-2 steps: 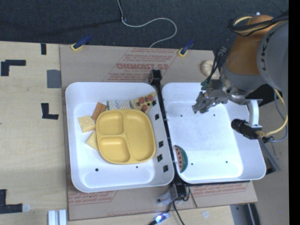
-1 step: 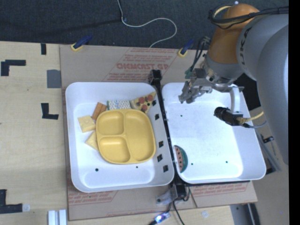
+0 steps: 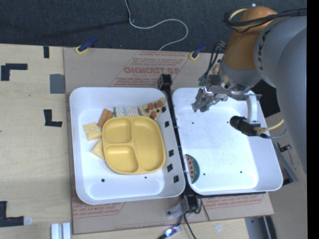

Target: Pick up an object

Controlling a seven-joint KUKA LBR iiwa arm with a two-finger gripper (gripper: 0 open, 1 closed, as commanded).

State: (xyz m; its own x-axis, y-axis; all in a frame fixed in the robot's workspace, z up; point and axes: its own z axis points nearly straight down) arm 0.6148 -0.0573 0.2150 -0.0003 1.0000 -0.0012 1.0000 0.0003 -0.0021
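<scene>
Watermelon slice (image 3: 192, 167): a small toy piece, red with a green rind, lying flat in the right bin (image 3: 224, 153). It touches the bin's left wall, a little below the centre of the frame.
Yellow plate (image 3: 133, 144): three compartments, lying in the middle of the left bin (image 3: 124, 182), left of centre in the frame.
Small flat pieces: they lie along the upper and left sides of the plate. A pale cracker (image 3: 91, 131) and a brown cracker (image 3: 104, 117) are at its upper left. A patterned piece (image 3: 125, 111) and a pizza slice (image 3: 154, 108) are above it. A yellow wedge (image 3: 97, 149) is partly under its left rim.
Gripper (image 3: 203, 102): over the upper left corner of the right bin, in the upper right part of the frame, well apart from the watermelon slice.
Gripper state: how far it is open I cannot tell from this view, and I see no object in its hold.
Arm: grey with an orange band, coming in from the upper right.
Bins: white, side by side, their inner walls touching at the centre.
Cardboard sheet (image 3: 139, 68): under both bins, with red print.
White cable (image 3: 164, 26): it curls on the dark surface at the top.
</scene>
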